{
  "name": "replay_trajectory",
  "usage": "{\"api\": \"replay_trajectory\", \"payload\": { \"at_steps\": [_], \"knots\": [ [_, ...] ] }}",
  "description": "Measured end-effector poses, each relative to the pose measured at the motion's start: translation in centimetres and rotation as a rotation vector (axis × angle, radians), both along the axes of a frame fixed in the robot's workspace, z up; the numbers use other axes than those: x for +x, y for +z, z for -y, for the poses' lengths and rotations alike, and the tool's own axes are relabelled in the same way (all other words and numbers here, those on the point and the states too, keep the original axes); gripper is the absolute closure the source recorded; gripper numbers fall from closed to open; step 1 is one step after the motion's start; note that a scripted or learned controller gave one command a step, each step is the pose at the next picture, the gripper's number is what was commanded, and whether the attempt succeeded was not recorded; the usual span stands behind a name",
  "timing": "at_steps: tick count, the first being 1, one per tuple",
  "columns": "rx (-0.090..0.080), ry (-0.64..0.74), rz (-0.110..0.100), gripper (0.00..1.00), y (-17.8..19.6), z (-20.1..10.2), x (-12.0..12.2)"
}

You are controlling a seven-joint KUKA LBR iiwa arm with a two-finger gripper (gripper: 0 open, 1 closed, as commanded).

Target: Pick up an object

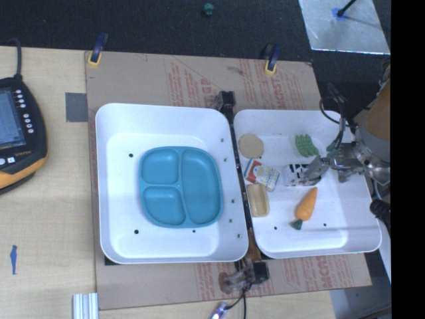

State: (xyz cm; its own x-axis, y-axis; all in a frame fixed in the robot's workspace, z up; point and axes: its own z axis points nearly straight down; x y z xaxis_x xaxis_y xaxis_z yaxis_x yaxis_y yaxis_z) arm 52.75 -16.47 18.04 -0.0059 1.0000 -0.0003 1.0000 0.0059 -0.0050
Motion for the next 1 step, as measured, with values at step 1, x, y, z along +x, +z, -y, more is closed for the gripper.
{"api": "replay_trajectory", "payload": {
  "at_steps": [1],
  "knots": [
    [-0.001, 0.000, 0.000, 0.00, -8.98, 0.11, 7.62]
  ]
}}
